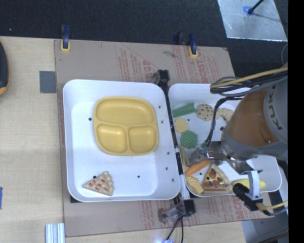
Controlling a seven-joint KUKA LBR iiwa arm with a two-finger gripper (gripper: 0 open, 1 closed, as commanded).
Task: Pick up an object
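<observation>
Progress: no object is seen lifted; the pick is judged not yet done. The arm [253,120] is lowered over the right bin [178,91], at the right of the frame, and the gripper [206,153] is placed among the toy food at the bin's centre. Whether it is open or closed cannot be told, as the wrist covers it.

Right bin — shallow, glossy white plastic:
- green bar [183,110], flat, matte
- speckled cookie [204,111], round
- green waffle [188,138], gridded
- carrot [196,167], orange, tapered, just beside the gripper
- pizza slice [214,179], triangular

Left bin [71,135], centre-left of the frame:
- yellow divided plate [125,125], smooth, three compartments
- second pizza slice [100,183], lower left

Candidates for picking are judged to be the carrot and waffle.
</observation>
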